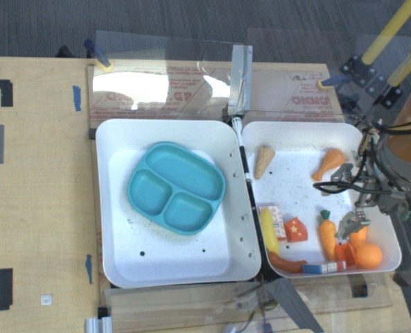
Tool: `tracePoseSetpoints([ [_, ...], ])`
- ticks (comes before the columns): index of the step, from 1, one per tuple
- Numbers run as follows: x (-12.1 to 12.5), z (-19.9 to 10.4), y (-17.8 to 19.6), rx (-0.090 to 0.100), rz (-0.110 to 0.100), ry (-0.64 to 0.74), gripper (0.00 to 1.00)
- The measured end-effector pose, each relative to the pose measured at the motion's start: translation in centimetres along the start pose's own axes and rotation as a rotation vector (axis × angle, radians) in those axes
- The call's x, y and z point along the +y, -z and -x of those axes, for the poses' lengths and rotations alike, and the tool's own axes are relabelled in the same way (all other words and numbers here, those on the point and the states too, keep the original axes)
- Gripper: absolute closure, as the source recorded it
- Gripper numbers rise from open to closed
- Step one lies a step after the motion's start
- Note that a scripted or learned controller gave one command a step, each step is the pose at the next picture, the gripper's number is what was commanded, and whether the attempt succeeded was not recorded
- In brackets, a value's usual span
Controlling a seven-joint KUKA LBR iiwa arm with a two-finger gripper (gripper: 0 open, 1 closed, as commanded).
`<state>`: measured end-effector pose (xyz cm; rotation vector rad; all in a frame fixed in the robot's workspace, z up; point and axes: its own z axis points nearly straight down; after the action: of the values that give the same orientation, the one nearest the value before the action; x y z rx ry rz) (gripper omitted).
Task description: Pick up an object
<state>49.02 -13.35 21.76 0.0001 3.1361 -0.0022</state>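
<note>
Gripper point(348, 225) hangs low at the right of the frame over the right white bin point(299, 128), just above a small orange plastic toy carrot point(327, 234); how it is set cannot be told. Judged by looks, the carrot is light, stiff and smooth, so a pinch across its thick middle would probably slip least.

A single fixed camera looks down on the bench point(32, 186) from above at a slant, its gaze tipped toward the far side, so grey floor fills the top of the frame. Both white bins sit whole in the lower middle: the left bin point(115, 207) near centre, the right bin point(288, 134) toward the right edge. The view is moderately close, with bench surface filling the left of the frame.
</note>
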Motion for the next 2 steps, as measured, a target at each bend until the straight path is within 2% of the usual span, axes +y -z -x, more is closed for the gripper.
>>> tracePoseSetpoints([
  [1,-0.5,0.3,-12.0,-0.007,-0.002,0.135,0.00],
  [2,-0.4,5.9,-12.8,-0.008,0.000,-0.085,0.00],
])
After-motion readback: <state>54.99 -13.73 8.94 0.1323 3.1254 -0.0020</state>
